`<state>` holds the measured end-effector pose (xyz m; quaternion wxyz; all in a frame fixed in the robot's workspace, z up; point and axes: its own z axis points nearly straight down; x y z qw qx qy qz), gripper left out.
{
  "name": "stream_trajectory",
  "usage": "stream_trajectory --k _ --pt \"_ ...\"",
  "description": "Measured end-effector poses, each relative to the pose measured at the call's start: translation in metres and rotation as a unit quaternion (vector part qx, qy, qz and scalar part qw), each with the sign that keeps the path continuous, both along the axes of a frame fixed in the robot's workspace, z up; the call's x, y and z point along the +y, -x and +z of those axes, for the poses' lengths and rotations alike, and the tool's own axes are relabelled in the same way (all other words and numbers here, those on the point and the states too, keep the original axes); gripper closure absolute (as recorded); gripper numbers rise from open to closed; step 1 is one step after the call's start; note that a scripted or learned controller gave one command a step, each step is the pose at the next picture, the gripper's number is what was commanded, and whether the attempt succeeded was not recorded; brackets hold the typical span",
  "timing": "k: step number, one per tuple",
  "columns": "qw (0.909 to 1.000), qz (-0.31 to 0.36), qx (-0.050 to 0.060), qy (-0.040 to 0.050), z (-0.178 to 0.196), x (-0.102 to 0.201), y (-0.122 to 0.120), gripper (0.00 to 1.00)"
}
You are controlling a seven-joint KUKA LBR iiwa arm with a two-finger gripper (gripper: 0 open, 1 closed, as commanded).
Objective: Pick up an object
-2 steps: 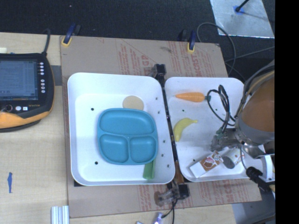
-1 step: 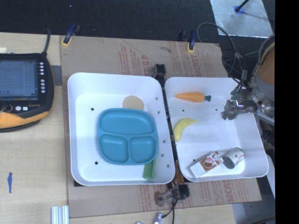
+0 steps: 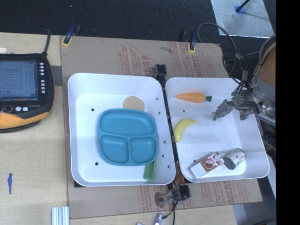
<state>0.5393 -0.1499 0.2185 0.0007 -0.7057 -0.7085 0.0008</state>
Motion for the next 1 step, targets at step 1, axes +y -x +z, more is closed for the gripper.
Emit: stream_trajectory --k 1 --pt "1.0 0.002 0.001 -0.0001 -0.118 0.0412 0.0637 0.0"
